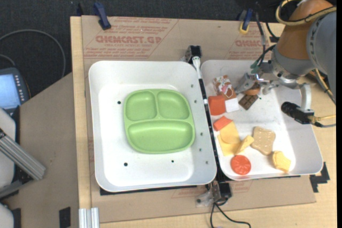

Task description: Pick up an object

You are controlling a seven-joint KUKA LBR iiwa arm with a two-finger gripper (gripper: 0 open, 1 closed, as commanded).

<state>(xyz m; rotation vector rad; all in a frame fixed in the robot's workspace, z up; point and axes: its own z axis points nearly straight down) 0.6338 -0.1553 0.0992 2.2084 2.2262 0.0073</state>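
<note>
- Brown chocolate-like piece lies in the right bin, toward its 12 o'clock end, just below the hand.
- Hand hovers low over it; how far open it is I cannot tell.
- At 9 o'clock of the brown piece sits an orange block.
- Left bin holds 1 green divided plate.
</note>
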